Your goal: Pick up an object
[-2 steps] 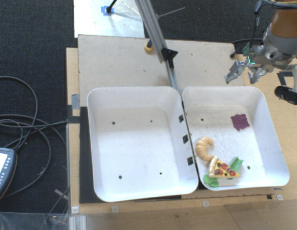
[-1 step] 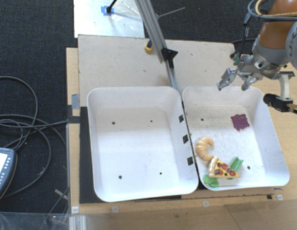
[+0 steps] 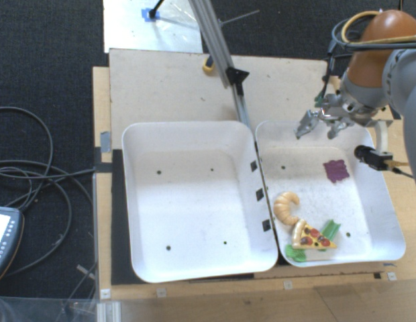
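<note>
Starting nearest you in the right bin: pizza slice toy atop a green piece, croissant just beside. Farther back, purple piece lies alone. Beyond, the gripper hovers over the far rim, fingers apart, holding nothing.

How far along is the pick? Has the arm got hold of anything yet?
Nothing looks picked yet. The pincer hangs open over the far rim of the right bin with nothing between its fingers. The purple piece, the croissant, the pizza slice and the green item all lie in that bin. Left: choose one, descend, close and lift.
</note>
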`<state>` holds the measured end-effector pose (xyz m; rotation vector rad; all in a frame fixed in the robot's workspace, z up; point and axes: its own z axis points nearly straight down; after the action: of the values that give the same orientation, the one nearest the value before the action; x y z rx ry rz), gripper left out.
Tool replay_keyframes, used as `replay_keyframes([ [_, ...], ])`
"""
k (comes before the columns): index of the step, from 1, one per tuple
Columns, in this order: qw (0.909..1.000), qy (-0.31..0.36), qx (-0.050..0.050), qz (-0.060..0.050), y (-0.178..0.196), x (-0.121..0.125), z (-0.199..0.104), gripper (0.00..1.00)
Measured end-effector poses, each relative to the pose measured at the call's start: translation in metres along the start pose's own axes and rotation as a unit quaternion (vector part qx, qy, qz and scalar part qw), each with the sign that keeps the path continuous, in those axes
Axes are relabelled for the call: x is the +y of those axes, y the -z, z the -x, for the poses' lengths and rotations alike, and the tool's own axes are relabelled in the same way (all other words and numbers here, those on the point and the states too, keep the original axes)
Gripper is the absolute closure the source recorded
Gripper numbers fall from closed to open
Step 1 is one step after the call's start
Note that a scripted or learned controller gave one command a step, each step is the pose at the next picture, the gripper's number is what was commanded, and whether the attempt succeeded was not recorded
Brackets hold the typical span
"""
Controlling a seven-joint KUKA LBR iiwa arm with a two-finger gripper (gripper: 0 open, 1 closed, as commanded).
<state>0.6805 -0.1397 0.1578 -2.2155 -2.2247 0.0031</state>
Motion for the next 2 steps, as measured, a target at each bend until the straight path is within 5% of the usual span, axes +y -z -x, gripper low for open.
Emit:
replay_keyframes([
  [1, 1.0000, 0.002, 0.000, 0.000, -0.059, -0.005, -0.007, 0.00],
  [2, 1.0000, 0.003, 0.000, 0.004, -0.044, -0.003, -0.006, 1.00],
])
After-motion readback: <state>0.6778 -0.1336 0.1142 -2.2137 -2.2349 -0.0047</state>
